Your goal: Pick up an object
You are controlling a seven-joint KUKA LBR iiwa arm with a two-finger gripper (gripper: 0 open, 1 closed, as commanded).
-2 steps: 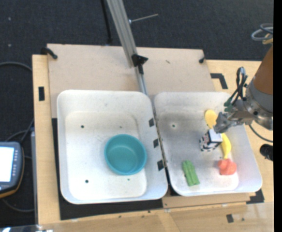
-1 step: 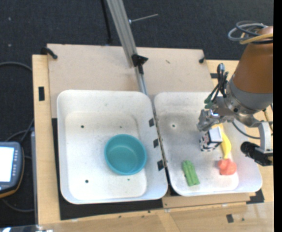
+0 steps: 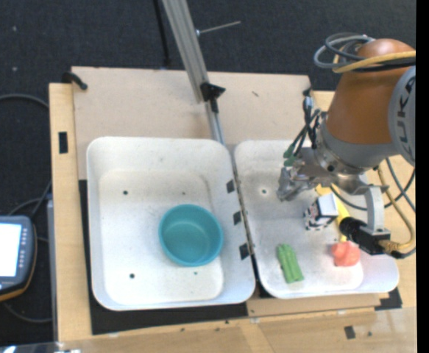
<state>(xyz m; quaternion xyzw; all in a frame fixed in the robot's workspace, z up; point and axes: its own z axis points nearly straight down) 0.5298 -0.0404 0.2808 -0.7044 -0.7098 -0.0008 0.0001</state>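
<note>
My gripper (image 3: 291, 185) hangs over the upper middle of the right bin (image 3: 264, 169), under the arm's orange band. I see nothing held in it. A small white and yellow object (image 3: 321, 212) lies just to its right and slightly nearer the front. A green ridged block (image 3: 289, 262) lies near the front of the right bin. A reddish-orange lump (image 3: 346, 254) rests at the bin's front right. A teal bowl (image 3: 190, 234) stands upright in the left bin (image 3: 126, 197).
A slanted metal pole (image 3: 192, 54) rises from the back of the bench to a clamp above the divide between the bins. A tablet-like device (image 3: 2, 256) sits off the bench at far left. Cables trail from the wrist at right.
</note>
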